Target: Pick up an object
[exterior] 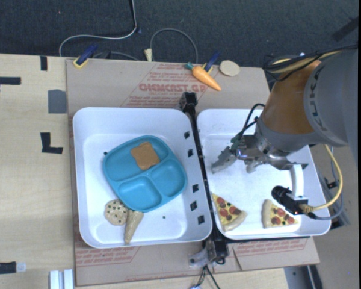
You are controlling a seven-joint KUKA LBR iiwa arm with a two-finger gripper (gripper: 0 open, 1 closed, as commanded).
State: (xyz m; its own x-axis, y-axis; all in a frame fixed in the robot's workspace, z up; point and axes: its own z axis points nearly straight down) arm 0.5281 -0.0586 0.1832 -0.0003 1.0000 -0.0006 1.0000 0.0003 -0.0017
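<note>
Hovering over the right bin (228, 122), the gripper (236, 159) stands with fingers spread, gripping nothing. Below it lie two pizza slices (228, 212) (278, 214), tan-crusted with red toppings. Left of it, the left bin (87, 161) holds a blue tray (162, 182) bearing toast (145, 155), plus a cookie (115, 212) and cone (132, 223). Red lettering on the cardboard (108, 83) is blurred.
</note>
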